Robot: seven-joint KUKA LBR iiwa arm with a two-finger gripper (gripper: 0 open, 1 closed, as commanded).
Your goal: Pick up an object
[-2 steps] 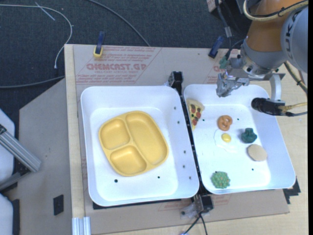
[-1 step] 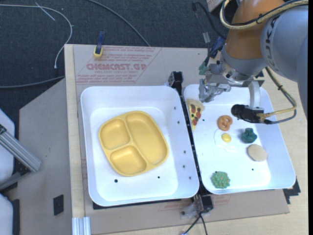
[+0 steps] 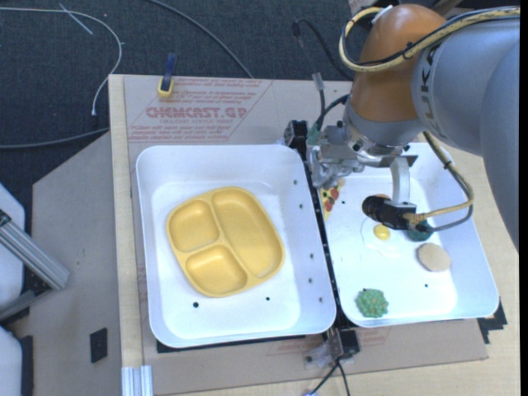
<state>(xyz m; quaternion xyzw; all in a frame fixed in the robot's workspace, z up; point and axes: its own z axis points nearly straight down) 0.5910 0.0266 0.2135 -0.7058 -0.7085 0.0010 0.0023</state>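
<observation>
A yellow divided plate lies in the left bin. Near the right bin's left wall the gripper hangs low; jaws' opening, cannot tell. Green piece, egg and beige lump lie unlifted.

Both white bins look like smooth, shiny plastic: the left bin and the right bin. In the left one lies a yellow divided plate, smooth plastic with a soft shine. At about 5 o'clock in the right bin sits a green toy broccoli that looks bumpy and dull. At 3 o'clock a tan lump looks smooth and matt. The board under the bins looks like flat brown cardboard. The arm's orange band is glossy.
</observation>
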